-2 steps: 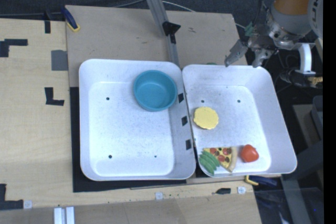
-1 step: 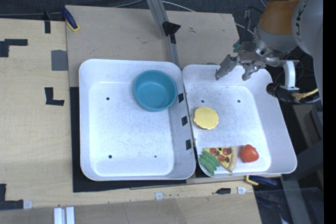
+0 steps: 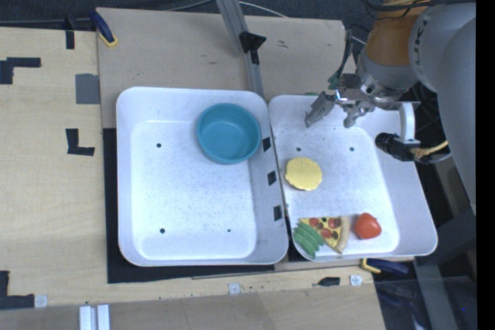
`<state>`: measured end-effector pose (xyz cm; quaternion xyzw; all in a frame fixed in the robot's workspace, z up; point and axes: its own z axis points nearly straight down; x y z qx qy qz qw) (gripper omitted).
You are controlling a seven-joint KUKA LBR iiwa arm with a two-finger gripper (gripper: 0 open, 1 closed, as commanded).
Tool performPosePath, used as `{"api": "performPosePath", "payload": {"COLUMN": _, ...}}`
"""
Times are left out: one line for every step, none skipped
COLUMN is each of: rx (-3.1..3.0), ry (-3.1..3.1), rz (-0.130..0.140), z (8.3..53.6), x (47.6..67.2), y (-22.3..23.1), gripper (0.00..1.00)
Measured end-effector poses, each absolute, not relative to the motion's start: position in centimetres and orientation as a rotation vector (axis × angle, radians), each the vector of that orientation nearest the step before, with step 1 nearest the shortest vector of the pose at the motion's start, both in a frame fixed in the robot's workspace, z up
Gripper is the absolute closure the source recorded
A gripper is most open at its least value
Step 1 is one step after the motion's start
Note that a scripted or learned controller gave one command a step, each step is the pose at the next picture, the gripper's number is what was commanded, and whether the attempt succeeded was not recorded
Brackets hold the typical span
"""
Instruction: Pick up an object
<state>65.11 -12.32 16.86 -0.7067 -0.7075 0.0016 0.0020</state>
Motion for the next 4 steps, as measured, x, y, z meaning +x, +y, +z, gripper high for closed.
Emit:
{"api": "performPosePath", "payload": {"rx": -2.218, "ry": -2.220, "rz": 0.005, "z": 12.5, "x": 64.7, "y": -12.5, "gripper": 0.00}}
{"api": "performPosePath", "payload": {"rx": -2.220, "ry": -2.223, "rz": 0.001, "z": 13.7, "x": 64.8, "y": -12.5, "gripper": 1.00}}
{"api": "performPosePath", "payload": {"rx": -2.223, "ry": -2.225, "rz": -0.004, "z": 19.5, "x": 65.4, "y": -11.8, "gripper": 1.00}}
{"api": "performPosePath", "payload": {"rx": -2.222, "ry": -2.222, "rz": -0.001, "z": 21.0, "x": 65.5, "y": -11.8, "gripper": 1.00}}
